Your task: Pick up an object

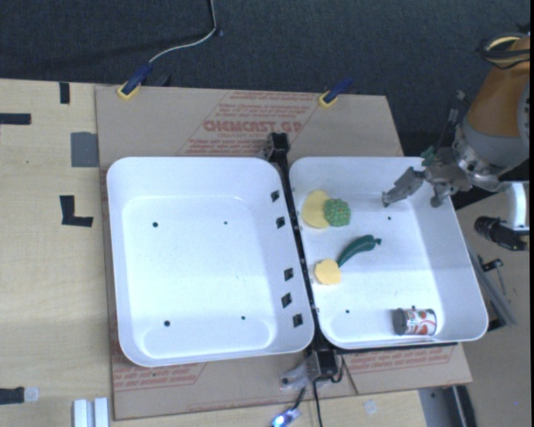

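The gripper (416, 188) hangs spread and unloaded over the right bin (445, 265) near its far rim — open floor below, can (416, 321) well apart.

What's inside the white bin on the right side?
In the right bin: a yellow piece touching a green bumpy ball, a dark green pepper, a small yellow piece and a can. Nothing looks covered.

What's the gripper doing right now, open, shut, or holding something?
Gripper: open, holding nothing, above the far right part of the right bin, apart from the items lying in it.
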Available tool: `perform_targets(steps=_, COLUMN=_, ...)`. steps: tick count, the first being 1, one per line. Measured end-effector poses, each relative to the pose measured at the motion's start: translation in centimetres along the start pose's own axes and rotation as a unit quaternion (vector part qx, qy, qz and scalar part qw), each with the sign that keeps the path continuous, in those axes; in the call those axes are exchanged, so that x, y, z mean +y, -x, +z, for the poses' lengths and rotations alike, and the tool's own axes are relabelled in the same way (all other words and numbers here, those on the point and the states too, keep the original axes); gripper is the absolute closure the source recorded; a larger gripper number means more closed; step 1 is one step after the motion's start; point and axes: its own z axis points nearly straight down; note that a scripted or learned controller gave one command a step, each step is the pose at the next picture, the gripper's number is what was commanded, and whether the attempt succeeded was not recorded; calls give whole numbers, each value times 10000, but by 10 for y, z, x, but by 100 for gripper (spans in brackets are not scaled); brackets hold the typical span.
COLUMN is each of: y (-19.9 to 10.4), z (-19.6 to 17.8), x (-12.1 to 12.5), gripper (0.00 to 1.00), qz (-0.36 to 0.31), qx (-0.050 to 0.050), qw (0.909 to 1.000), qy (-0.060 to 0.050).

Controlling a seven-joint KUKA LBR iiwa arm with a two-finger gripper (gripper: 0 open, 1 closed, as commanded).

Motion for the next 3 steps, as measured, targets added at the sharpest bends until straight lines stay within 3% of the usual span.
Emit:
perform_targets(steps=1, y=-54, z=107, x=-8, gripper=0, qz=-19, qx=5, qw=10000, qy=-15)
perform_targets(steps=2, y=-114, z=101, x=49, gripper=0, qz=-35, qx=0, qw=10000, qy=23)
perform_targets(steps=3, y=-66, z=43, x=8, gripper=0, qz=20, qx=-6, qw=10000, qy=6)
